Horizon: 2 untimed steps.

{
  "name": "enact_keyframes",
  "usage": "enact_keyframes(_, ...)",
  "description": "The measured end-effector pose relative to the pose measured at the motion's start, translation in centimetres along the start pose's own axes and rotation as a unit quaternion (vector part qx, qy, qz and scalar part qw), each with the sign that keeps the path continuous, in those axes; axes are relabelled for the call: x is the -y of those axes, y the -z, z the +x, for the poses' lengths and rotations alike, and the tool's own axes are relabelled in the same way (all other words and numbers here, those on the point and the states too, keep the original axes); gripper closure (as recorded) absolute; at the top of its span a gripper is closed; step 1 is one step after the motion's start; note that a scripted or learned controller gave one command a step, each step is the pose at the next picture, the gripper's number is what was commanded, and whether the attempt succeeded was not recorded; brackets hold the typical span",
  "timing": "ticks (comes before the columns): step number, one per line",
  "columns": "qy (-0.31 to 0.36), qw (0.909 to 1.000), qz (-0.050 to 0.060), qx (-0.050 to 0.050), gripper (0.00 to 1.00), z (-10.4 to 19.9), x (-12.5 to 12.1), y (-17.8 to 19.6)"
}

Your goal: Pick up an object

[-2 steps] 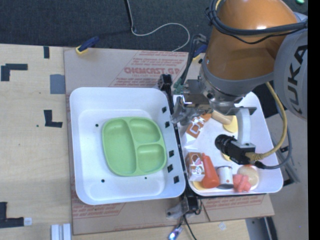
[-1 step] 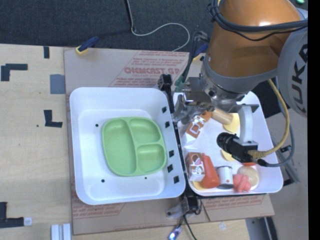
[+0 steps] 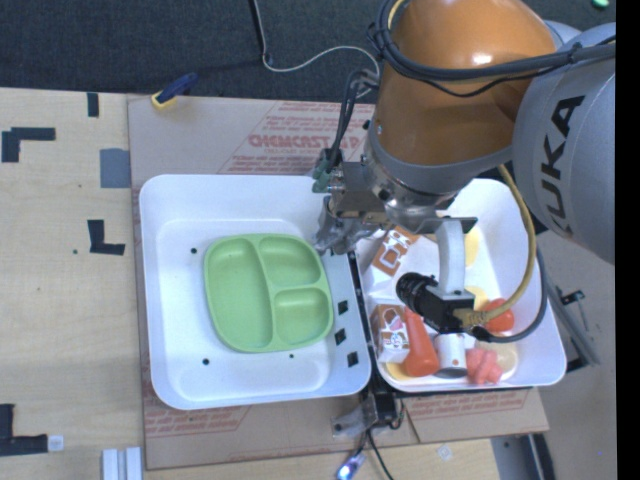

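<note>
Overhead view of the bench with two white bins side by side. The left bin [image 3: 160, 268] holds a green divided plate [image 3: 268, 292], lying flat near its middle, three compartments facing up. The right bin [image 3: 545, 358] holds the smaller candidates for picking: an orange-and-white carton [image 3: 393, 253] at its far left, a brown-and-white packet [image 3: 393, 333] nearer, touching an orange-red tapered piece [image 3: 422, 354] on its right, and a pink piece [image 3: 485, 366] in the near right corner. The arm [image 3: 470, 78] reaches in from the right and covers the far half of the right bin. The gripper [image 3: 335, 228] hangs over the wall shared by the bins, just right of the plate's far right corner and just left of the carton; whether it is released or clenched cannot be told, and nothing is seen held in it. Both bins rest on a cardboard sheet [image 3: 250, 138]
</note>
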<state>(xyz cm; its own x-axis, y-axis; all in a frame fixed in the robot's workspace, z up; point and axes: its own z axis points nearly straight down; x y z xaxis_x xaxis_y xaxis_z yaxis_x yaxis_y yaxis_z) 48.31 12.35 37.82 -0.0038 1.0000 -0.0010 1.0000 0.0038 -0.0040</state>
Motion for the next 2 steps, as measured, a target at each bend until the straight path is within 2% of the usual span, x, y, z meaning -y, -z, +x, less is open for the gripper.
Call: enact_keyframes(2,0.000,1.0000,0.001,0.001,1.00,-0.10,-0.01,2.01)
